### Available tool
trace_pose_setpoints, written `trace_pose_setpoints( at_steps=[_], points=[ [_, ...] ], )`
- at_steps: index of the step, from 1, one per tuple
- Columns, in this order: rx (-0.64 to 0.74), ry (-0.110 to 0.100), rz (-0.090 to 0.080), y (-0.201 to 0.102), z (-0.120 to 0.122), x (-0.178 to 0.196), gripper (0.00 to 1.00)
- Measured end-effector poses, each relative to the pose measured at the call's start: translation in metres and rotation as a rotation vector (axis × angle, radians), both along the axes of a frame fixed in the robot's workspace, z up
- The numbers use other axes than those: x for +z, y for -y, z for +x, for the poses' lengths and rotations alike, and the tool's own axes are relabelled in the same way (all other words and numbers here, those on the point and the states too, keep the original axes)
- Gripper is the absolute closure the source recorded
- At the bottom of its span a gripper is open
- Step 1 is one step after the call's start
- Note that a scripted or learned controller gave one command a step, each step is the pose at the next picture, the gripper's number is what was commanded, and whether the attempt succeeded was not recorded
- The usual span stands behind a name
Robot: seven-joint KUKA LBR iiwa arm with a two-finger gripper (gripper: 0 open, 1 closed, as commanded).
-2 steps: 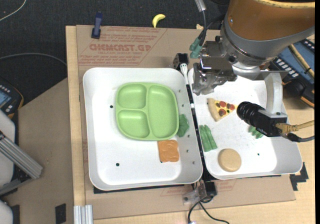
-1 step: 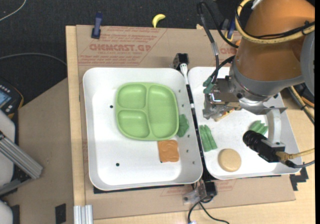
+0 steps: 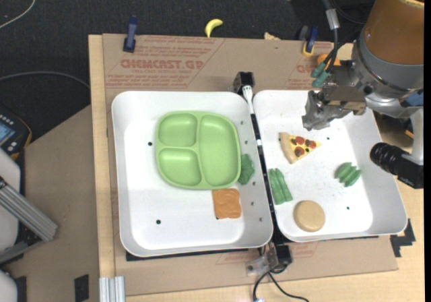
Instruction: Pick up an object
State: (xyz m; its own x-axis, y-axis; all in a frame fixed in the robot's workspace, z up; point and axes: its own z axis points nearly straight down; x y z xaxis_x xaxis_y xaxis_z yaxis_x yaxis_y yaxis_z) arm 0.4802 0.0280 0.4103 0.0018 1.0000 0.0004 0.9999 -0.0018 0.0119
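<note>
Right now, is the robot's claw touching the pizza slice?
Apart. In the camera view, the gripper hangs just above and to the right of the pizza slice, with a strip of white bin floor showing between them.

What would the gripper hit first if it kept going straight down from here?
Probably bare floor of the right bin, just above the pizza slice. The gripper sits beside the slice's crust end, so it might clip it; depth is unclear.
</note>
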Motion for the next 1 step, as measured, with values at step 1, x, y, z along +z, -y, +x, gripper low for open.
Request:
trace_pose_setpoints(
  at_steps=[1],
  points=[
    [0.003, -0.012, 0.0, -0.0172, -0.001, -0.0059, 1.0]
  ],
)
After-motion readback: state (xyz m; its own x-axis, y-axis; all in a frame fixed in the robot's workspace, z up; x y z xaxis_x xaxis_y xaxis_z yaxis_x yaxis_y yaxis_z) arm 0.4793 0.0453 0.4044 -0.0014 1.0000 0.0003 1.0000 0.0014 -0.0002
